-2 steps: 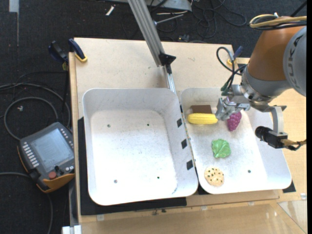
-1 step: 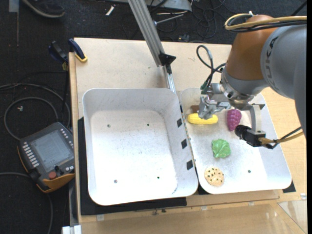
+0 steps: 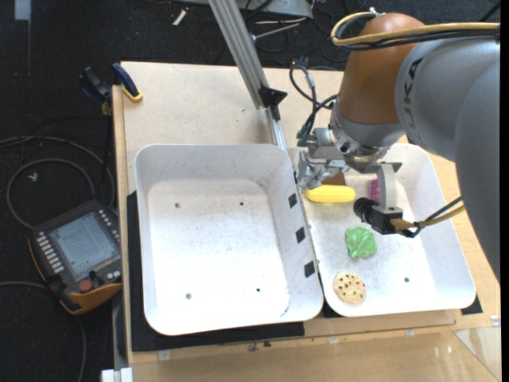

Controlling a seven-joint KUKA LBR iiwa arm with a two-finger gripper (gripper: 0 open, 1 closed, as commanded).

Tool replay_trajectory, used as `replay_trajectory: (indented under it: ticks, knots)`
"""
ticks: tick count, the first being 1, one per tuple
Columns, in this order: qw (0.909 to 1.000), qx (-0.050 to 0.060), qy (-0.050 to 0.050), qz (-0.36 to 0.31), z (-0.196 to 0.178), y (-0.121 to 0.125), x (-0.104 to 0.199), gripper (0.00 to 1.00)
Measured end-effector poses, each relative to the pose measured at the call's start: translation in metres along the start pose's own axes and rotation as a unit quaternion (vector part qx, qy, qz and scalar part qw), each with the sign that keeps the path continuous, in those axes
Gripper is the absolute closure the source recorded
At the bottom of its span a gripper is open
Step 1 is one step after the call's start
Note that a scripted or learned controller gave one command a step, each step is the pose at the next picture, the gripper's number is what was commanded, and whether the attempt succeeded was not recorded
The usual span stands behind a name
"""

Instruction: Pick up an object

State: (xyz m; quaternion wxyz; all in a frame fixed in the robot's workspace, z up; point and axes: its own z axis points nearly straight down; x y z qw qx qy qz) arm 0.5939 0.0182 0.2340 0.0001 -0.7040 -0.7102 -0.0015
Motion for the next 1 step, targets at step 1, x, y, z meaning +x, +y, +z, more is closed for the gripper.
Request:
replay_trajectory:
  ticks: [1]
  knots:
    - [1.0,0.001,-0.001,0.0,0.0103,0.0069,0.0513,1.0]
